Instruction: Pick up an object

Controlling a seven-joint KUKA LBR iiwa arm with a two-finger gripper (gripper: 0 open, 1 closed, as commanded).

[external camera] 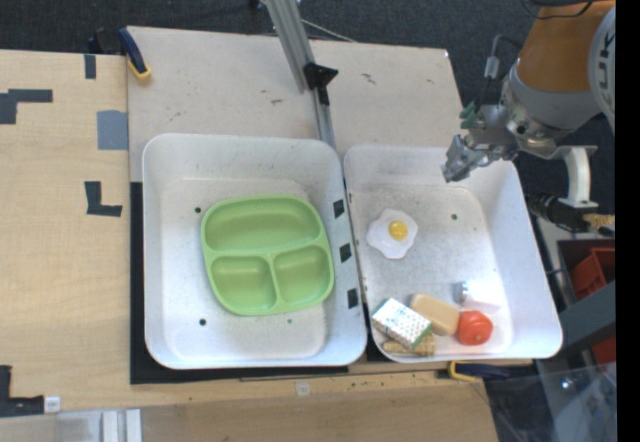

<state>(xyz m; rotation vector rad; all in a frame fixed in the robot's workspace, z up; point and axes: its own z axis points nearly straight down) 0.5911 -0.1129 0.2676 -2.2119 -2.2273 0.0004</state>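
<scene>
My jaws (458, 168) hang at the right bin's (520, 230) one o'clock rim; their state is unreadable. Inside: one fried egg (392, 234), one box (402, 323), one block (436, 312), one tomato (475, 328). One green tray (266, 254) left.

We count two white bins on the tabletop: a left bin (160, 260) and a right bin (520, 230). The left one holds one green divided plate (266, 254) with three compartments. In the right one we count five small things: one fried egg (392, 233), one red tomato (475, 328), one tan block (436, 312), one green-and-white box (401, 323), and one small grey piece (460, 291) we cannot identify.
</scene>
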